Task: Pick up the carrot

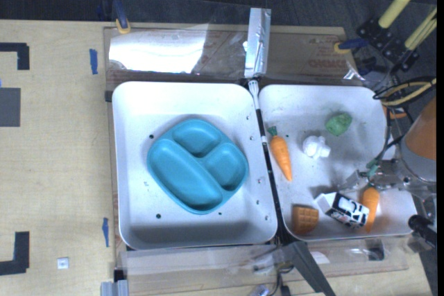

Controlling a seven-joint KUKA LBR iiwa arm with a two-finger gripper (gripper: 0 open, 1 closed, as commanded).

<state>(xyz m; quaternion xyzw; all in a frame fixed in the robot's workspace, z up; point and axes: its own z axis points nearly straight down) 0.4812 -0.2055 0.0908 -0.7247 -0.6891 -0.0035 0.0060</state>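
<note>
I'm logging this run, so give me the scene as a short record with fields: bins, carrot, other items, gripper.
left bin: holds a blue divided plate
right bin: holds the carrot and small items
carrot: lying near the right bin's left wall, untouched
other items: green piece, white piece, waffle-like piece, black-and-white box
gripper: over the right bin's right side, away from the carrot
</note>
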